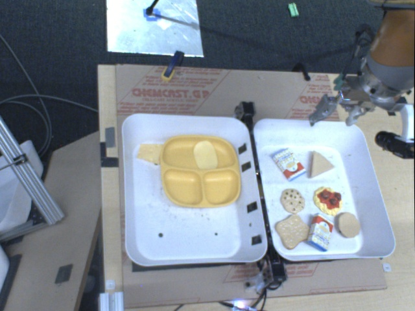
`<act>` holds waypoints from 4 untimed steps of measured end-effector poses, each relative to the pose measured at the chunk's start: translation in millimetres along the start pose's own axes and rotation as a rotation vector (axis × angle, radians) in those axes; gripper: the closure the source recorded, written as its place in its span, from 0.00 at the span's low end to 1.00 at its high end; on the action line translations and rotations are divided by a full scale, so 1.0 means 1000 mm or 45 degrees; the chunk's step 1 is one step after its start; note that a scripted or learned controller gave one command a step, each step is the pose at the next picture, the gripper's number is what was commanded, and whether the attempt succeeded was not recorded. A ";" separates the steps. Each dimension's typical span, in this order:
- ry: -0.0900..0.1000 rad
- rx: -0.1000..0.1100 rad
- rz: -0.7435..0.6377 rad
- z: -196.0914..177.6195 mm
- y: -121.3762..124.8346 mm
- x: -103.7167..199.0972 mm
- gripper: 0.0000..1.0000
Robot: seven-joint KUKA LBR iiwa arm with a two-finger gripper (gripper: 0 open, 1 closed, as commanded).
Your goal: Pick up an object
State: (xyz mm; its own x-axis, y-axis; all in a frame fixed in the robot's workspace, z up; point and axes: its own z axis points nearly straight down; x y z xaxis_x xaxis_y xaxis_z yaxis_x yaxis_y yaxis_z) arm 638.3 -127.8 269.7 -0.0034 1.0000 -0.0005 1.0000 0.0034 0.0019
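Note:
My gripper (337, 114) hangs over the far rim of the right bin (373, 173), open, with nothing between its fingers. Below it in that bin lie several toy foods: a small red-and-blue carton (287, 163), a tan wedge (320, 164), a chip cookie (292, 201), a yellow tart with red topping (328, 200), a toast-shaped cracker (292, 230), a second small carton (320, 232) and a round biscuit (348, 225). The wedge is the nearest, about a hand's width toward the front of the gripper.
The left bin (139, 225) holds a yellow divided plate (200, 180) with a pale oval piece (206, 154) in its top section, and a flat yellow slice (150, 153) beside it. A black divider (249, 167) runs between the bins.

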 end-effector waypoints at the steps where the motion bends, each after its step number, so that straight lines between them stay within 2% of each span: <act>1: -0.003 -0.015 -0.001 0.167 -0.023 -0.015 0.00; 2: -0.005 -0.011 0.004 0.153 0.025 -0.069 0.00; 3: -0.002 -0.013 0.007 0.181 -0.053 -0.049 0.00; 4: 0.000 0.002 0.005 0.185 -0.111 -0.046 0.00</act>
State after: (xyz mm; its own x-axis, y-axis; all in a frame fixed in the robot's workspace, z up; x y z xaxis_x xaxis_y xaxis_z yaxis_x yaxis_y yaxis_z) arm 527.6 -174.1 85.0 0.0006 1.0000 -0.0004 1.0000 -0.0006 0.0004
